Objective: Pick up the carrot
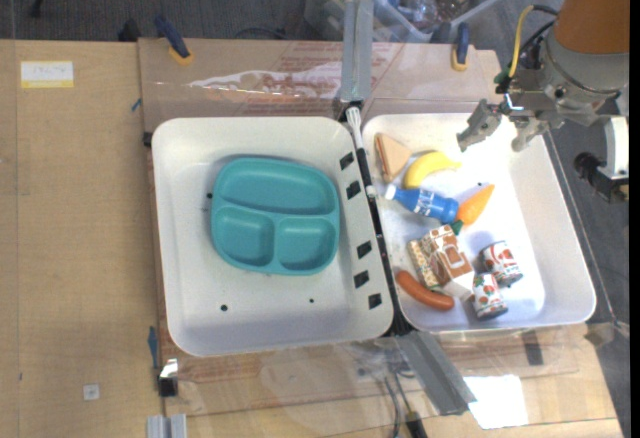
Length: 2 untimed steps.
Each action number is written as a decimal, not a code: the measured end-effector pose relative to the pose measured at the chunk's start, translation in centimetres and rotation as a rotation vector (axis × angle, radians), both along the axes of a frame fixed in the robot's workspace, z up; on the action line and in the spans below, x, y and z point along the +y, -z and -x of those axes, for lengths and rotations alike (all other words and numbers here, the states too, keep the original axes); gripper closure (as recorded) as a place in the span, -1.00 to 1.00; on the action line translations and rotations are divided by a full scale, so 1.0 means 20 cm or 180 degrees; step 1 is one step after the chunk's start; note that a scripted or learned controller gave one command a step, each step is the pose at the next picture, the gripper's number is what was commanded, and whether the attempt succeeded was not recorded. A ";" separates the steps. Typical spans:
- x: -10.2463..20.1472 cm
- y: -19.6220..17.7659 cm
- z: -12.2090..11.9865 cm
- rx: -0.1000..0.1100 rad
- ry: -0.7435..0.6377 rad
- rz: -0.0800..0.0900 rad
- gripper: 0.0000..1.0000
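While the small orange tapered carrot [477, 202] lay in the right white bin [565, 226], touching the blue-and-white bottle [424, 202], the two-finger pincer [499, 129] hovered above the bin's far side, fingers spread apart, gripping nothing.

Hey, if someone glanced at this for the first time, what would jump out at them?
Probably the big teal plate lying alone in the left bin. Next, the bright clutter in the right bin: a banana, a blue bottle and the orange carrot beside it. The gripper hangs open over that bin's far edge, holding nothing.
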<state>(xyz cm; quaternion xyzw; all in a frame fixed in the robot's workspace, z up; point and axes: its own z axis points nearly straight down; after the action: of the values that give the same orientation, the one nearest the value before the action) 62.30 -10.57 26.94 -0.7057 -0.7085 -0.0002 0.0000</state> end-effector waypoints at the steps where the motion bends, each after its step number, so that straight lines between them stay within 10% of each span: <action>1: -0.38 0.71 -0.13 0.0003 -0.0085 0.0000 -1.00; 2: -0.43 0.89 0.01 -0.0041 -0.0094 0.0009 -1.00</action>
<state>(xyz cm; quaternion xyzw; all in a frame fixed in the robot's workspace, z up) 62.08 -19.25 9.20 -0.6952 -0.7188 -0.0038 -0.0055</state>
